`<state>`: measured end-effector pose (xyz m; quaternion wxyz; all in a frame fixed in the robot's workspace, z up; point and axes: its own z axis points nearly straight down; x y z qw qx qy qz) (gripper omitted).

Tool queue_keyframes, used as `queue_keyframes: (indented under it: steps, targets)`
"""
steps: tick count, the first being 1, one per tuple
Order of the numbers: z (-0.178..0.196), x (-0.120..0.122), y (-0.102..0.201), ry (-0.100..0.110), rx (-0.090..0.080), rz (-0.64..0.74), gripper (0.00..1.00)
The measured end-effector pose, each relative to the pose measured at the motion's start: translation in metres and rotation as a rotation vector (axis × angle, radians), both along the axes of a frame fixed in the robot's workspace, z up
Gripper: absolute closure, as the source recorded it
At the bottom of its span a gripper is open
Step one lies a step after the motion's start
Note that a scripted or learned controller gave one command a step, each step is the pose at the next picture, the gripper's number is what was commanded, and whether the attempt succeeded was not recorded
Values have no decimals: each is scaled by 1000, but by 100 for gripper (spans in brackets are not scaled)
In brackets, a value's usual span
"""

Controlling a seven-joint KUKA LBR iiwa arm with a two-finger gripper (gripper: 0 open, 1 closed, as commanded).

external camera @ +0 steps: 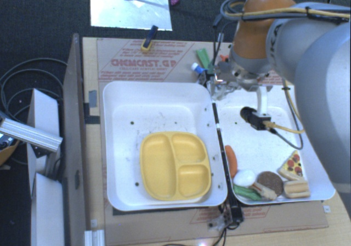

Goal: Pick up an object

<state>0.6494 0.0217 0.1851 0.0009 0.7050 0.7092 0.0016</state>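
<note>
Hovering high at the back of the right bin, far from the food

Watching the gripper [224, 87] at the rear left corner of the right bin [285, 110], close to the ridge where both bins meet. Whether the pincer is apart or together I cannot tell; cabling and the wrist hide it. Nothing visible is held.

Candidates for the pick all crowd the right bin's front edge: carrot [231, 160], white egg [244, 178], green beans [247, 192], brown patty [270, 182], pizza slice [291, 165], bread roll [296, 188]. Left bin [123, 105] holds a yellow divided tray [175, 165].

Risks, as I judge them:
- Descending here likely closes on bare floor or clips the shared rim
- Food pieces touch or overlap; a grasp could catch two, or nudge one out from under the tips
- Egg looks smooth and rounded, may squirt free
- Patty and pizza lie flat, little edge to pinch
- Loose cable [285, 132] draping into the bin could snag during travel toward the front
</note>
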Motion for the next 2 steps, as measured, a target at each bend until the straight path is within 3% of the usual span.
queue_keyframes:
  steps: [1, 2]
  targets:
    - [0, 20, -12, -1, 0, -3, 100]
    - [25, 5, -11, 1, 0, -4, 100]
